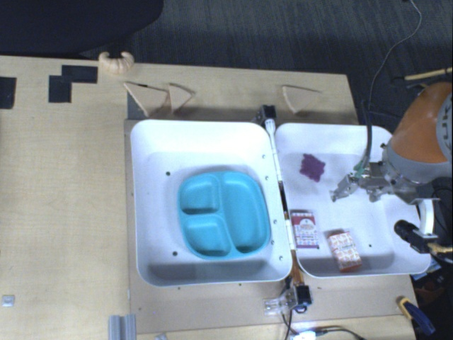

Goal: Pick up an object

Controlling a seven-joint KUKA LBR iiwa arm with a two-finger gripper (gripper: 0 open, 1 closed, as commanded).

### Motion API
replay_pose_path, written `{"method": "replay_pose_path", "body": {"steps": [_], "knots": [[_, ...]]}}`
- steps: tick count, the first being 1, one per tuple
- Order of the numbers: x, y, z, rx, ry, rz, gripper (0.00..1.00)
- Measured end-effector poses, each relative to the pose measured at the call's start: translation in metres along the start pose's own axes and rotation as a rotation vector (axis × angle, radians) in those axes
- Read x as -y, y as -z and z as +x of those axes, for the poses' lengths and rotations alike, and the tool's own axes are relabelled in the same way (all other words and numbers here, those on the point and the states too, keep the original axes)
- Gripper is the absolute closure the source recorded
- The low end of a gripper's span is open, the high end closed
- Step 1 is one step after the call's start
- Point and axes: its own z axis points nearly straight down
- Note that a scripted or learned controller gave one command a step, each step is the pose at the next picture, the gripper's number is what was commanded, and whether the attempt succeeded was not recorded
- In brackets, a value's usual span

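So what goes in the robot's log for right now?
gripper: over right white bin, holding nothing | purple lump | two red-white cartons | blue divided plastic tray: left bin

arm: reaching in from right, orange band showing | tool (352, 187): pointing left, low

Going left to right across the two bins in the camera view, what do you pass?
Left bin → blue divided plate → right bin → red and white card → purple object → red patterned box → gripper.
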Motion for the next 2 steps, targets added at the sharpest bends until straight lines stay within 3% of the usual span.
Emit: {"method": "replay_pose_path", "body": {"steps": [1, 2], "knots": [[0.047, -0.034, 0.008, 0.001, 0.0, -0.006, 0.0], [0.045, -0.023, 0.008, 0.002, -0.001, -0.012, 1.0]]}}
